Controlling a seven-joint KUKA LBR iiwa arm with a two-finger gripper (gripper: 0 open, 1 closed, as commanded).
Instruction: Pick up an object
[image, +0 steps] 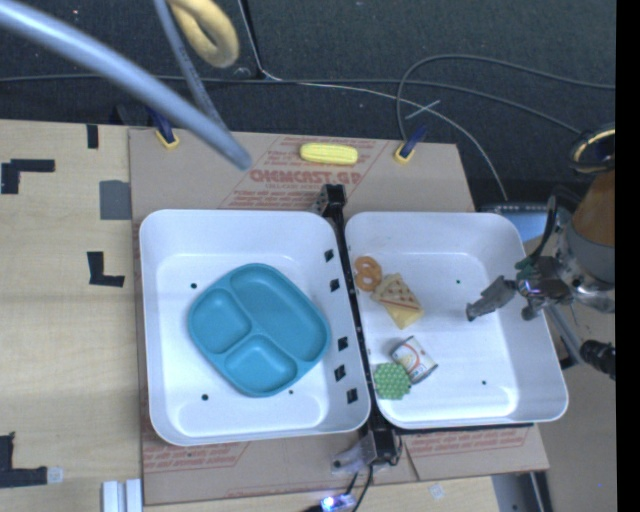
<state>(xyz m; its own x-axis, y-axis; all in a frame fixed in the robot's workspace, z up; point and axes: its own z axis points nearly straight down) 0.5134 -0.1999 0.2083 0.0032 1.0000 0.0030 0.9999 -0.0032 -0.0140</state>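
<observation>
Step in hand: the approach. The tool (508, 296) hung over the right side of the right bin (500, 235), with nothing between its fingers and no object lifted yet.

Tool state: its two fingers stood spread apart, one dark finger (487, 300) reaching toward the bin's middle, the other nearer the bin's right wall. It gripped nothing.

Task's things: the candidates lay along the left side of the right bin, well apart from the tool. A small pretzel (368, 270) lay near the divider, a sandwich wedge (398, 299) just beside it, a small wrapped packet (412, 358) lower down, and a green round piece (391, 380) touching or almost touching the packet.

Left bin: the left bin (165, 235) bore a blue divided plate (258, 328).

Bench: a yellow corn cob (328, 154) lay on the bench (60, 300) behind the bins, outside both.

Next move, as a judgement: the tool needed to travel left across the bin, settle over one object, descend with fingers spread, then close. The sandwich wedge looked the easiest target; the packet and green piece crowded each other.
</observation>
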